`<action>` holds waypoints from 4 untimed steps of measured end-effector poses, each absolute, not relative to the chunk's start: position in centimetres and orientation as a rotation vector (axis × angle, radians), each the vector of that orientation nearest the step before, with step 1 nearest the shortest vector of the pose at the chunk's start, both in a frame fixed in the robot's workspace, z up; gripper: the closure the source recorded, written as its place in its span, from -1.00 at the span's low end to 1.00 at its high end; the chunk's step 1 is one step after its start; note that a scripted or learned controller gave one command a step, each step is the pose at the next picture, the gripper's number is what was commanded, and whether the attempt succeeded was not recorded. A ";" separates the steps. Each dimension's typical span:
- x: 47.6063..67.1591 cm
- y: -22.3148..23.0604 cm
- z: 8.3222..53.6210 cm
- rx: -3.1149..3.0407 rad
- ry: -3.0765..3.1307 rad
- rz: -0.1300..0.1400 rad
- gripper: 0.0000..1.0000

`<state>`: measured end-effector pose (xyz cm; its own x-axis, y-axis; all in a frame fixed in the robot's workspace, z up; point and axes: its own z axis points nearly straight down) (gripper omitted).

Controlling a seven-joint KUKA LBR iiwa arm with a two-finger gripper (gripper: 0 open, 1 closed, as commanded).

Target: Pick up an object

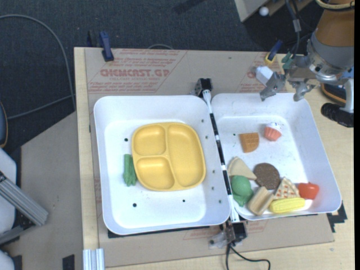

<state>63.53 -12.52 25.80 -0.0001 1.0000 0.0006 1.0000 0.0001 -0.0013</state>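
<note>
My gripper (286, 93) hangs over the far rim of the right bin (315, 145), its two fingers spread apart with nothing between them. Inside that bin lie an orange toast piece (249, 142), a small pink cupcake (273, 132), a brown round patty (266, 175), a green leafy piece (242, 188), a tan wedge (240, 166), a pizza slice (287, 188), a yellow corn cob (288, 205), a bread roll (260, 200) and a red tomato (308, 190). All of them sit nearer the camera than the gripper.
The left bin (109, 167) holds a yellow three-compartment plate (167, 154) and a green pea pod (129, 170) beside its left edge. A black divider rail (216, 145) runs between the bins. Cardboard (140, 69) lies under both.
</note>
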 end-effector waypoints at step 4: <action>58.6 -11.2 9.5 -2.223 -2.220 -0.002 -1.00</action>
